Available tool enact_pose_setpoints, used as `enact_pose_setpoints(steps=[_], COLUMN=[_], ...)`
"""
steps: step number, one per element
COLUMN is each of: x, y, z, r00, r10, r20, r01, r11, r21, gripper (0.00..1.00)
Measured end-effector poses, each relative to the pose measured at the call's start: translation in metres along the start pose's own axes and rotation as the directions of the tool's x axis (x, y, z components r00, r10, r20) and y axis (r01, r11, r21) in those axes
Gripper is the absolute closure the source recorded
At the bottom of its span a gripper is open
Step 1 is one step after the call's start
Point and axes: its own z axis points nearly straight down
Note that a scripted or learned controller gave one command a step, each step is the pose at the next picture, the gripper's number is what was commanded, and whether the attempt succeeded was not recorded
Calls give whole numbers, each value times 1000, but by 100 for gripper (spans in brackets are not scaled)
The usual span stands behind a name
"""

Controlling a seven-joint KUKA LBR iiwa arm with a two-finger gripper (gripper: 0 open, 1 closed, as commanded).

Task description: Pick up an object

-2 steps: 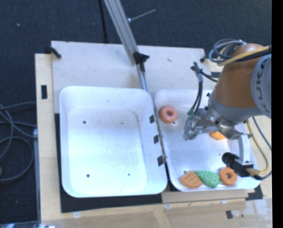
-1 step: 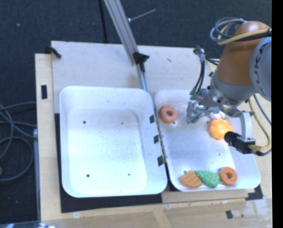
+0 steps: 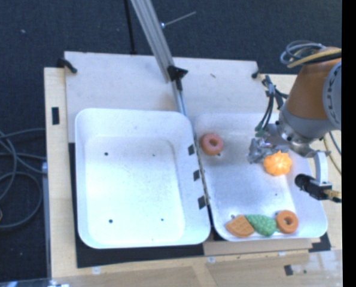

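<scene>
Camera view, from above at a slant: arm reaches in from the right, gripper (image 3: 262, 150) down inside the right bin (image 3: 237, 187), near its upper right part. Whether the gripper is open or closed, cannot tell; the metal parts blur together from this angle.

Orange ball-like object (image 3: 277, 164) lies just beside the gripper, on its right and slightly below, seemingly touching or nearly so. It sits beside the tip, not visibly gripped. Pink doughnut (image 3: 212, 143) lies to the gripper's left, apart from it, near the wall shared with the left bin (image 3: 136, 178). Well below the gripper, along the bin's near wall, a row of three: orange waffle-like piece (image 3: 240, 226), green piece (image 3: 262, 224), brown doughnut (image 3: 286, 221), the first two touching.

Step in hand, by my reading: descent or grasp attempt at the orange ball-like object, outcome unsettled. Nothing looks lifted yet.

Next move calls for centring the gripper over the chosen object, since the round shape may roll aside if caught off-centre, then closing and lifting straight up clear of the bin wall.
</scene>
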Motion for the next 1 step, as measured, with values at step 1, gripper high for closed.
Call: enact_pose_setpoints(steps=[1], x=[37], y=[-2], z=[95], r00=[1000], r10=[-7], r20=[-1], r01=[7], r11=[1000], r21=[-2], gripper=[100])
